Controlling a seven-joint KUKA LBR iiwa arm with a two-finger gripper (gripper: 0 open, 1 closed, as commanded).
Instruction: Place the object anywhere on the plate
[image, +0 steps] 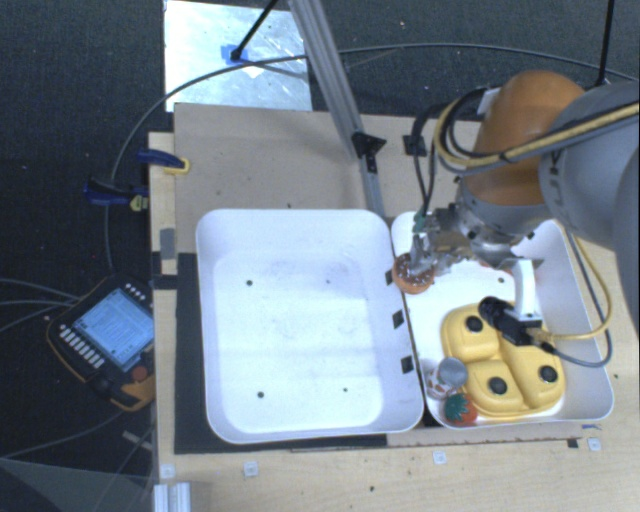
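At the right bin's (432, 322) wall adjoining the other bin, the gripper (422, 250) hangs directly over a small brown ring-shaped object (412, 276). Whether it grips the object cannot be told. Confirm capture before lifting, then carry it across to the yellow sectioned plate (520, 395) nearby, clearing its raised rim.

We see a pale brown bench (270, 160) bearing two shallow white bins side by side, the left bin (300, 320) and the right bin (428, 320) meeting along their inner rims, both resting on a black mat (186, 350), with a blue-and-yellow clamp (165, 160) at the bench's left edge.
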